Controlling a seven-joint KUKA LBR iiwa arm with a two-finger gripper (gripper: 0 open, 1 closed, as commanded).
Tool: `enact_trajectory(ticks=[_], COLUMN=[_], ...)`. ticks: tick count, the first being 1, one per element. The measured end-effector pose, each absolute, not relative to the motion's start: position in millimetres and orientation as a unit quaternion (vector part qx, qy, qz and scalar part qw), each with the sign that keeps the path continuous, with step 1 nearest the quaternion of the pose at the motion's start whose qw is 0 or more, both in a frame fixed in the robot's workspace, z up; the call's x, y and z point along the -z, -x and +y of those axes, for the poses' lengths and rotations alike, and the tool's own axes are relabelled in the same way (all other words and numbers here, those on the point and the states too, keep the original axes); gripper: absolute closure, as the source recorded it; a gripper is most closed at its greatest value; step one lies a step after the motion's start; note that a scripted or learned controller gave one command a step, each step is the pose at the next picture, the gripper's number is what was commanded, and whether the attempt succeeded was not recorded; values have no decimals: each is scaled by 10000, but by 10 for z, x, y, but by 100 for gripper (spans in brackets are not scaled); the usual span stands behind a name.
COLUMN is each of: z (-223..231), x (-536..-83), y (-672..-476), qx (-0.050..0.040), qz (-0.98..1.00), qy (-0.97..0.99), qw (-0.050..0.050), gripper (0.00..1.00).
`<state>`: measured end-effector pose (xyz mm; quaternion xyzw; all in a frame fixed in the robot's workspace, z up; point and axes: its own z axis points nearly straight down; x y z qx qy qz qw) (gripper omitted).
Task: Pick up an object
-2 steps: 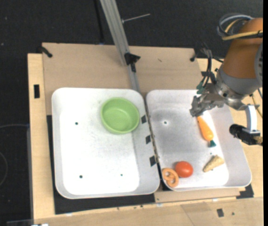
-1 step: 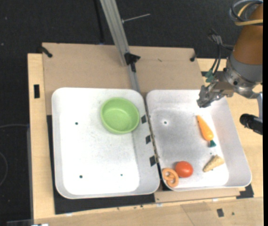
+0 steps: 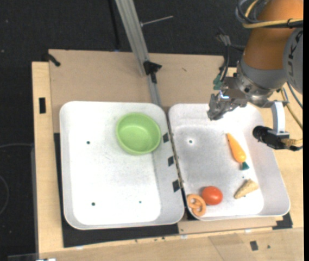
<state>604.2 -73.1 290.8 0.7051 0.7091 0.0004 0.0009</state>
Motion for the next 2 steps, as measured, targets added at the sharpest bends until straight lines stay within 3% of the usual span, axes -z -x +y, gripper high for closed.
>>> enact_trajectory(ticks=[2], z=[356], x=[-2670], y=[-6095], qx=[2], qz=[7094], qy=[-7048], qw=[-5], gripper=[100])
